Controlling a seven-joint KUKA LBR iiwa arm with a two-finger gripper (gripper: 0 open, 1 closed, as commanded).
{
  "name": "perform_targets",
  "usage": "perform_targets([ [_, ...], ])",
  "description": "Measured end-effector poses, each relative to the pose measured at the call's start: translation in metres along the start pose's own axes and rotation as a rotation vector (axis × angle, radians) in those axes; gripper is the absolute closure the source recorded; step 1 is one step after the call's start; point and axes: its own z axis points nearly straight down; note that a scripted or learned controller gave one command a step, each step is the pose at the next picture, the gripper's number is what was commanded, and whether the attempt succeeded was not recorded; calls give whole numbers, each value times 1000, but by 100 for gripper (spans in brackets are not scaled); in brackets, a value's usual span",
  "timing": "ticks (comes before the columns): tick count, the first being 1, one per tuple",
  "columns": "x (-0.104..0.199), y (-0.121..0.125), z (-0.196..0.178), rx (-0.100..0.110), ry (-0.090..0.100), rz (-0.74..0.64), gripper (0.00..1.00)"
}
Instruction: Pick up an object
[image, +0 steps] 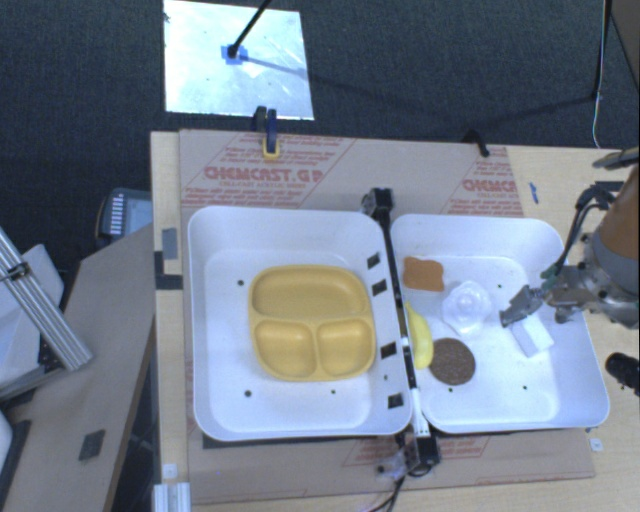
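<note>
The gripper (522, 308) reaches in from three o'clock and hangs over the right bin (560, 400), toward that bin's three o'clock side; whether its jaws are apart or together cannot be told from this slanted view, and nothing can be seen held in them. Just beside it, toward five o'clock, a small white block (532, 336) lies on the bin floor. Toward nine o'clock from the gripper sits a clear, crumpled plastic piece (466, 305), near but apart from it. Beyond that, at the bin's ten o'clock, lies an orange-brown rectangular sponge (424, 273). Toward the bin's seven o'clock a round brown disc (452, 361) rests flat, and just beside it, against the divider between the bins, lies a yellow banana-like object (421, 338). The left bin (220, 250) holds a yellow divided tray (305, 321) with three compartments, lying flat near its middle. Both bins rest on a cardboard sheet (300, 165) printed with red lettering.
</note>
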Motion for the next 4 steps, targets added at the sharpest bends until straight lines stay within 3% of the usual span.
perform_targets([
  [1,0,3,-6,-11,-2,-3,0],
  [3,4,10,102,-15,-3,-1,0],
  [4,4,14,117,-19,-4,-2,0],
])
